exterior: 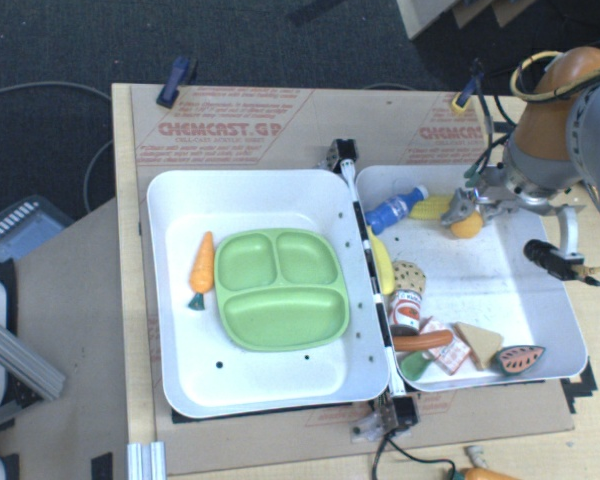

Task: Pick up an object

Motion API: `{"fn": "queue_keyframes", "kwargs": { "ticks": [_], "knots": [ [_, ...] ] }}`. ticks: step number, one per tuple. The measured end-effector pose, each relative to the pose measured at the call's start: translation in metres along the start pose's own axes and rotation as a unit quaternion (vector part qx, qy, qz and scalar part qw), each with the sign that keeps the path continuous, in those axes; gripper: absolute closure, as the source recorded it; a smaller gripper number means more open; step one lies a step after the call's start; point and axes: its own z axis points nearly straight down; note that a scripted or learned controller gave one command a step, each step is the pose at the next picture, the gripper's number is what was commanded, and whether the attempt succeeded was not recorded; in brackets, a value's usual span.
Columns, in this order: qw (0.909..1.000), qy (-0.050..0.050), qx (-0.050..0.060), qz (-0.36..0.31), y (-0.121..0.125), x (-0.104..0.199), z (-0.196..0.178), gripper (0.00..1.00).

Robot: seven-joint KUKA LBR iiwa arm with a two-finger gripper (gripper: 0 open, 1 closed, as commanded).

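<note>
Orange fruit (466, 226) sits in the far part of the right bin (540, 298), just beside the blue bottle (394, 209) and a yellow piece. The gripper (469, 208) is right over it, touching; whether it grasps the fruit cannot be told.
</note>
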Motion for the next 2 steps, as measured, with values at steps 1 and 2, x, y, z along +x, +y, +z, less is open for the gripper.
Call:
{"fn": "queue_keyframes", "kwargs": {
  "ticks": [1,2],
  "knots": [
    [1.0,0.002,0.008,0.001,0.004,0.038,0.011,1.0],
    [1.0,0.002,0.001,0.001,-0.001,0.121,-0.09,1.0]
  ]
}}
